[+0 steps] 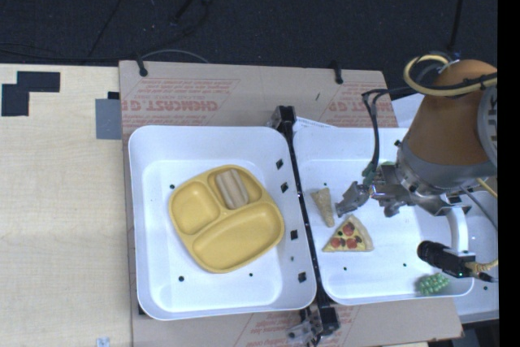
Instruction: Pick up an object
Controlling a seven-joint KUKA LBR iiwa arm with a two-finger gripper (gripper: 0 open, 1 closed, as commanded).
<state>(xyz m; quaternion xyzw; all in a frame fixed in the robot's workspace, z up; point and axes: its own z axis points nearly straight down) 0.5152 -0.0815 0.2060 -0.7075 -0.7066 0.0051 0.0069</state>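
In the right bin (357,154) lie a toy pizza slice (349,236) near the middle, a tan wedge of bread or cheese (323,206) by the left wall, and a small green bunch like grapes (432,284) at the front right corner. My gripper (354,200) hangs low over this bin, just above the pizza slice and right of the tan wedge. Nothing shows between its fingers. The grey arm with its orange band comes in from the right.
The left bin (154,175) holds a yellow divided plate (226,217) with a tan hot-dog-like piece (234,188) in one compartment. A black divider (294,199) runs between the bins. Cardboard lies under both bins, and pale bench surface spreads to the left.
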